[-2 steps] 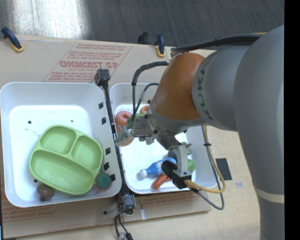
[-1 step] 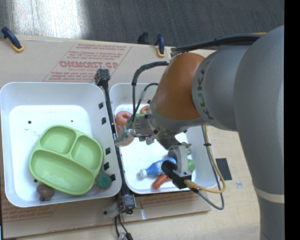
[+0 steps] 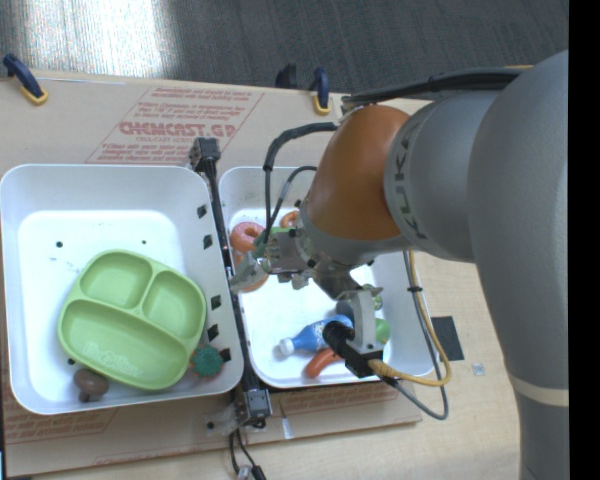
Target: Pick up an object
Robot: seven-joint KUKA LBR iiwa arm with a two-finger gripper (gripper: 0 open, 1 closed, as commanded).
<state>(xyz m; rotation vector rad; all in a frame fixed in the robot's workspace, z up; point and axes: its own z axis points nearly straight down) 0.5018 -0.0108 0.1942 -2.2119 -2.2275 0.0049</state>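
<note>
Reading "CHEMCAST GP", red print marks the board [image 3: 180, 128] at 12 o'clock (smaller lines illegible). The gripper [image 3: 280, 263] hangs in the right bin [image 3: 400, 353], its state hidden, near an orange object [image 3: 246, 236]; a blue-white tube [image 3: 305, 341] lies toward 6 o'clock.

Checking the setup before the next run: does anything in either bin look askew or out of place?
The green divided plate in the left bin lies crooked to the bin's walls, with a brown object and a dark green one wedged at its lower edge. Nothing looks spilled or broken.
</note>
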